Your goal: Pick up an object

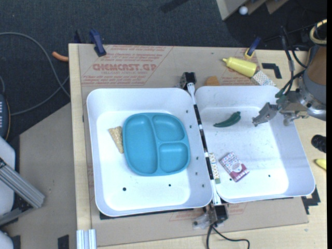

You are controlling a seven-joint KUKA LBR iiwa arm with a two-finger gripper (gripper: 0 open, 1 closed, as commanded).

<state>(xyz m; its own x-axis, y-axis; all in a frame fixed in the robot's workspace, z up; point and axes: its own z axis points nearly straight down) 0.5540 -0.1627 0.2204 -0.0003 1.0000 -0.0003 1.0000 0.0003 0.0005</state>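
Left bin (98,139): blue divided plate (155,143), centre; tan wedge (116,137), possibly bread, at plate's left edge.
Right bin (298,154): pink packet (233,166) lower centre; green pepper (228,120) upper left.
Gripper (274,114): right of frame, over bin's upper right, nothing between fingers; spread or clenched, cannot tell.

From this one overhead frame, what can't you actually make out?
- Two-finger gripper: small and blurred over the right white bin; finger state unreadable.
- Grey arm: cut off by the right edge.
- Tan wedge-shaped piece: partly tucked under the blue three-compartment plate; what it is stays unclear.
- Small pink-and-white packet: print too small to read.
- Dark green pepper-shaped object: real or toy, cannot tell.
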